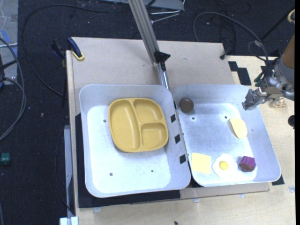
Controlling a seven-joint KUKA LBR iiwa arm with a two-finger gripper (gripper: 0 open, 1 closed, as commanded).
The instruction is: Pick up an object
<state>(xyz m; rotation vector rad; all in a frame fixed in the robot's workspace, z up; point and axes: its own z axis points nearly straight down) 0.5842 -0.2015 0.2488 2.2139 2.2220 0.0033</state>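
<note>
In the camera view, the dark two-finger gripper (251,100) hangs at the right white bin's (206,121) upper-right rim, probably staged for a descent; nothing sits between its fingers, whose spacing cannot be told. The pale yellow oval block (238,127), nearest candidate, lies near at seven o'clock.

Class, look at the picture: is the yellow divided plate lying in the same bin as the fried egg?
No. The plate lies in the left bin, the egg in the right bin.
</note>
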